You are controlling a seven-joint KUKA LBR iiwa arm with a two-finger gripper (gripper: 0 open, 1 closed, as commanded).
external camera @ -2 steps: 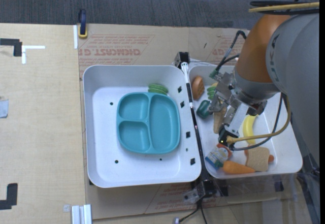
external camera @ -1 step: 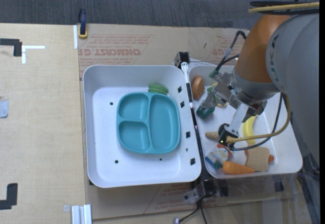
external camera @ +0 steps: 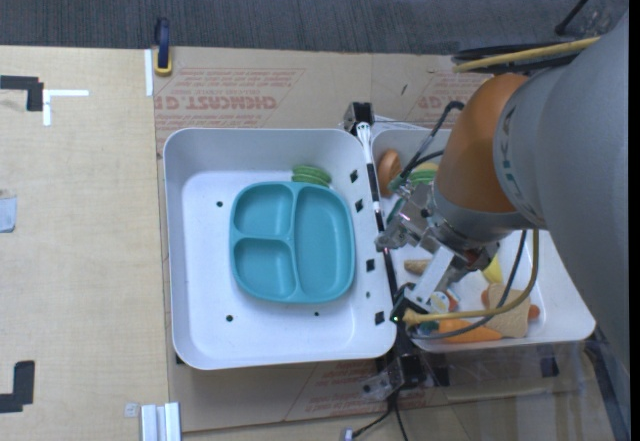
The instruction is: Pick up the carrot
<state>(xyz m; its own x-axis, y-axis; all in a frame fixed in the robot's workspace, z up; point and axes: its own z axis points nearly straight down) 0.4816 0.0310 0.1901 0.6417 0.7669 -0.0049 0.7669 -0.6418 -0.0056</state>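
Note:
The carrot (external camera: 472,333) is an orange, elongated piece lying along the front wall of the right bin (external camera: 560,314), partly covered by robot hardware at its left end. My gripper (external camera: 418,251) hangs low over the left half of that bin, just behind and to the left of the carrot. The grey arm with its orange band (external camera: 478,154) covers most of the bin. I see nothing held at the gripper.
The left bin (external camera: 190,259) holds a teal divided plate (external camera: 293,241) with a green item (external camera: 311,174) at its far edge. In the right bin lie a brownish oval piece (external camera: 388,167), a yellow piece (external camera: 493,272) and a tan piece (external camera: 513,319) beside the carrot.

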